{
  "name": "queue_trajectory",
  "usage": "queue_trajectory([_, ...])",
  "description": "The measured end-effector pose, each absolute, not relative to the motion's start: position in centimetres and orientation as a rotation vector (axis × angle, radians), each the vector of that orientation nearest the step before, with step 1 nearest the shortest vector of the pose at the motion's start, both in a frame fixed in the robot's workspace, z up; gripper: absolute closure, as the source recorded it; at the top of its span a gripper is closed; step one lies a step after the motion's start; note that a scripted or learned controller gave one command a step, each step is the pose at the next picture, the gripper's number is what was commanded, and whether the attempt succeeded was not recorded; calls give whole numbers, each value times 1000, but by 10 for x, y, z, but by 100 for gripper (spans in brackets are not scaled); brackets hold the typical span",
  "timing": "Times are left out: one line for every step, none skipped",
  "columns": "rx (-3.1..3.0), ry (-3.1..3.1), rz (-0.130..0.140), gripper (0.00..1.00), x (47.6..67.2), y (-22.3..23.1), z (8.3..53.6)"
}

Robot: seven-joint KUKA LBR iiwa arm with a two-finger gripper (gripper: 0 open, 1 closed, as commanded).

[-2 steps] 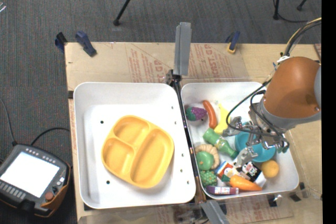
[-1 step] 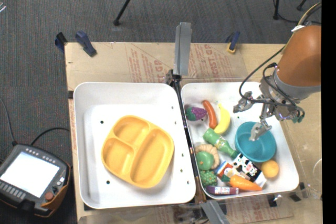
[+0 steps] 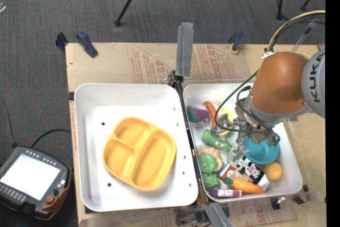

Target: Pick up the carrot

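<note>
Arm [image 3: 281,82] bent over right bin [image 3: 295,167]; end effector [image 3: 240,150] low above toys, grip state unclear; carrot [image 3: 247,185] nearby.

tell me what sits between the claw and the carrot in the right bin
In the camera view, a black-and-white cow-patterned box lies between the claw and the orange carrot, near the right white bin's front edge.

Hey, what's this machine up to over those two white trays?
A robot arm is reaching into the right bin, which is crowded with toy food. Its gripper hangs over the middle of the pile. The carrot it is after lies untouched near the bin's front edge. The left bin holds a yellow divided plate.
</note>
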State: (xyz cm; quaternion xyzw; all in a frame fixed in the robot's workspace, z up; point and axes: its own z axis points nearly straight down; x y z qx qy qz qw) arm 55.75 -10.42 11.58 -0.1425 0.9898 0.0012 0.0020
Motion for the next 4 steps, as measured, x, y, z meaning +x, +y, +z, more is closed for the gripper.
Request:
queue_trajectory([-676,3063,1,0,603,-173,125])
queue_trajectory([-645,3068,-2,0,619,-196,154])
queue_trajectory([-815,3035,8,0,598,-129,100])
queue_trajectory([-547,3090,1,0,645,-96,89])
